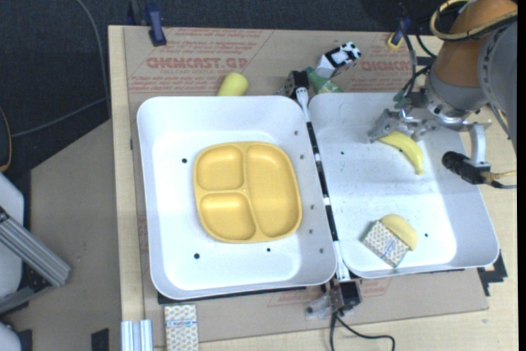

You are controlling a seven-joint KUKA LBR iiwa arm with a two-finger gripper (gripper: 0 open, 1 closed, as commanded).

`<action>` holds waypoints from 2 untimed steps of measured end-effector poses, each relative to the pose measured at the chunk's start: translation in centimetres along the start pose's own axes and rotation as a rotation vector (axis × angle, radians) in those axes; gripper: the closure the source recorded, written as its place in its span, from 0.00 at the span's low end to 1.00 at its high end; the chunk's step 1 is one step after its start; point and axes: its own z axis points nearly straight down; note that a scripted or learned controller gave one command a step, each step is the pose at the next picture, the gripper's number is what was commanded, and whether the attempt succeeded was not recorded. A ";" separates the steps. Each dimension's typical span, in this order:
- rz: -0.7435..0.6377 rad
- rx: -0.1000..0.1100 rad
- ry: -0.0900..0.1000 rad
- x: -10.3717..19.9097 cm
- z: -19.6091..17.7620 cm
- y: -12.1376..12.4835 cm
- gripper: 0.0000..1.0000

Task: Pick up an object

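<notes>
One banana (404,148) lies in the right bin (460,247) with the end effector (403,124) low over its upper end, seemingly spread and not visibly pinching it, so grasp and lift remain undone.

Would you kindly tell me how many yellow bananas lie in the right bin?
1: the curved yellow banana lies in the right white bin, toward its far side, just below the hand. Nothing else there is clearly a banana.

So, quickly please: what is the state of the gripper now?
Gripper: right above the banana in the right bin; open or closed cannot be told.
</notes>
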 end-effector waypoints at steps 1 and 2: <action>-0.001 -0.006 -0.002 0.0 -1.2 0.2 1.00; -0.001 -0.005 -0.002 0.0 -1.2 0.2 0.00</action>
